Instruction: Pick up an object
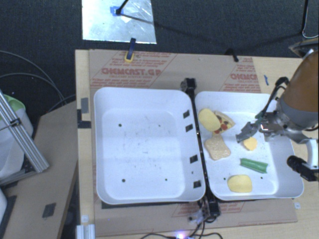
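The right bin (279, 148) holds several toy foods. A yellow lemon-like piece (209, 119) lies beside a small pizza-like slice (226, 123) at the bin's upper left. Below them is a tan cracker (217, 148). A green pod (254, 165) and a yellow oval piece (239, 183) lie near the front. A small yellow chunk (250, 144) sits mid-bin. My gripper (247, 132) reaches in from the right and hangs just above and to the left of that chunk, touching or nearly touching it. Nothing visibly hangs from the gripper.
The left bin (144, 148) lies beside the right one, with a black hinged divider (197, 143) between them. A cardboard sheet (149, 71) lies under both bins. A metal plate (118, 14) lies on the floor beyond, and an aluminium frame (20, 133) stands at the left.
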Robot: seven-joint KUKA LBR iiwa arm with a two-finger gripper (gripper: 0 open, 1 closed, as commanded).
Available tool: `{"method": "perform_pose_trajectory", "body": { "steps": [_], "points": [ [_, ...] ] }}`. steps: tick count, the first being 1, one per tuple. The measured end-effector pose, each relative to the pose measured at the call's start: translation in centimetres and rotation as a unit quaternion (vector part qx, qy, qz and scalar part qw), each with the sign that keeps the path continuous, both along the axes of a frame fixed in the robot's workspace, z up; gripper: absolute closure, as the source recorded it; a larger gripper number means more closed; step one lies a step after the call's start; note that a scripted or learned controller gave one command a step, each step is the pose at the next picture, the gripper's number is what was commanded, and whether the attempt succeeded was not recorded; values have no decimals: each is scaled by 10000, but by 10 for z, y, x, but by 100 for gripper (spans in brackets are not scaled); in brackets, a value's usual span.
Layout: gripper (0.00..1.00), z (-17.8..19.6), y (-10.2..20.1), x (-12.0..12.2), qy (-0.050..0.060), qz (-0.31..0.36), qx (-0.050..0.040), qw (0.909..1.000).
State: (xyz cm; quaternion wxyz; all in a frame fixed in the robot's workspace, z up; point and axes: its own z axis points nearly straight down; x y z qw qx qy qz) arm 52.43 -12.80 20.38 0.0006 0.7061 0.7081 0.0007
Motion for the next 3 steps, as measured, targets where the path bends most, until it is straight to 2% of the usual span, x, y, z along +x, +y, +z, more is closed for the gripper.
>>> {"method": "perform_pose_trajectory", "body": {
  "steps": [1,2,3],
  "points": [
    [0,-124,-70,2,24,-36,-10,10000],
    [0,-118,-23,101,-44,41,1,10000],
    [0,-78,50,97,-17,41,12,10000]
  ]
}}
